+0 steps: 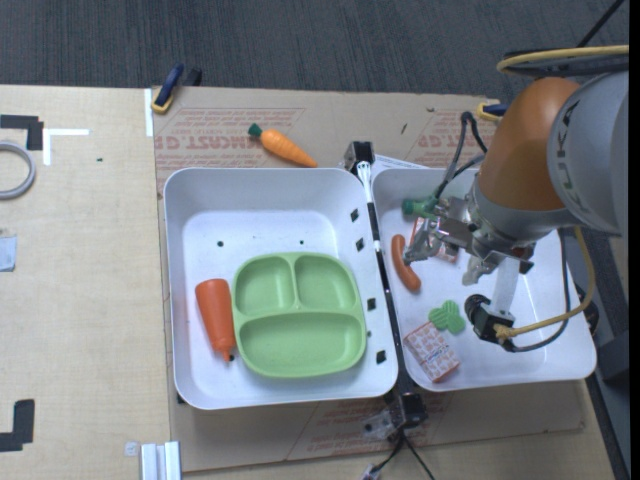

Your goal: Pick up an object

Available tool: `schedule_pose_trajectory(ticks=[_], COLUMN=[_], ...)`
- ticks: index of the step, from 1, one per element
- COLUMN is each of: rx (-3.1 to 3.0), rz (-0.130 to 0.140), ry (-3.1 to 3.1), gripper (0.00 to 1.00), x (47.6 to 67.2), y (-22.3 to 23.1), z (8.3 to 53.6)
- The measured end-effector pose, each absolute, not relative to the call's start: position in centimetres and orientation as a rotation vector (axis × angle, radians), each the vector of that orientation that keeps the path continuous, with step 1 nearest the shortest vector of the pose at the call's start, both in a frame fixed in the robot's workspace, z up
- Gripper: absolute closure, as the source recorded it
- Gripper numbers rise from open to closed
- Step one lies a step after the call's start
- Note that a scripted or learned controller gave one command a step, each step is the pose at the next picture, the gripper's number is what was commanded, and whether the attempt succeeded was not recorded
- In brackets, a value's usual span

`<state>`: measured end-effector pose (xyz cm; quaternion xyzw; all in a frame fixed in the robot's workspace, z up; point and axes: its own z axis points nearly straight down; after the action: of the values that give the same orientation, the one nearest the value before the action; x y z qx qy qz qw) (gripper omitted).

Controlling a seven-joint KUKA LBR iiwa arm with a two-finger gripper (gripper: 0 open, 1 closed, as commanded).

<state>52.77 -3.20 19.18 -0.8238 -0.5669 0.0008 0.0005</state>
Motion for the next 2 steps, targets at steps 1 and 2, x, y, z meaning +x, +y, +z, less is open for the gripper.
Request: schedule_pose_trajectory(ticks=[1, 2], rx=[-2.588, -2.135], rz=[0.002, 0.002], ry=[-1.78, -2.302], gripper=[0.0, 0.0], x=[52.8, 53.4], y=[-3.2, -0.1], z=[19.2, 19.2])
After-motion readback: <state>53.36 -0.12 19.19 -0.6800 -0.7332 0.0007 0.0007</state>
